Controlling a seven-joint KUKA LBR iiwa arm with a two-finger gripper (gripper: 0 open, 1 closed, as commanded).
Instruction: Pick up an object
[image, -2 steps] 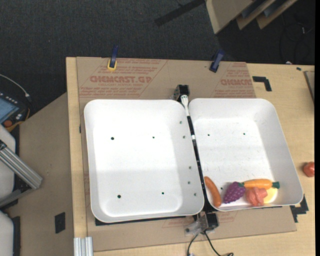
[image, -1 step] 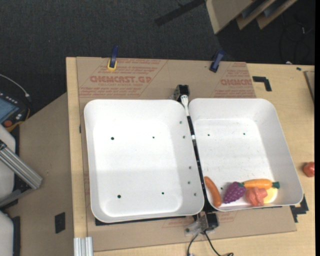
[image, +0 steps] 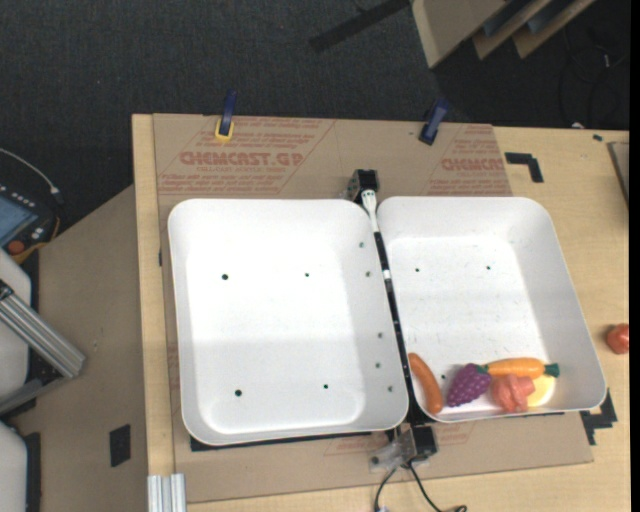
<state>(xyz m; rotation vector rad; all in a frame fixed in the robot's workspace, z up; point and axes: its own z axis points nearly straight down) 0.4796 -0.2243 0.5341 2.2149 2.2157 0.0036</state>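
White bins sit side by side, and your toys are all bunched in the near corner of the right bin (image: 520, 240): a hot dog (image: 425, 383), purple grapes (image: 467, 384), a carrot (image: 521, 368) and a red toy (image: 510, 394). The carrot lies long from left to right. You cannot tell how the claw stands. The cardboard (image: 240, 155) at the far side reads "CHEMCAST GP".

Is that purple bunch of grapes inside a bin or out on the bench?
Inside. The purple grapes lie in the right bin, at its near edge among the other toy foods.
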